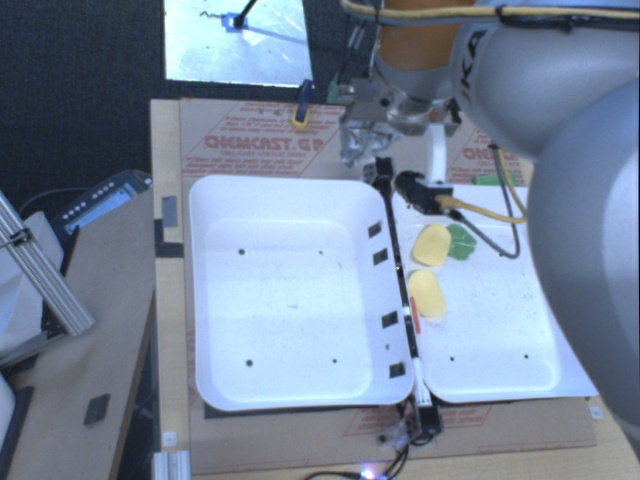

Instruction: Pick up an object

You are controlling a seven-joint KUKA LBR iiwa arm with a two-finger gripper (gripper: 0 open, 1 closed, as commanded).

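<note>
Two pale yellow objects, upper and lower, lying in the right bin, near its left wall and just apart from each other. Just beside the upper one, on its right, a small green object, touching or almost touching. Left bin side by side with the right one, black clips along the shared edge. Gripper well above the yellow objects, over the far rim between both bins, below the orange band of the grey arm. State of the jaws not possible to tell, too blurred and dark. Under the bins, a cardboard sheet with red print.
</note>
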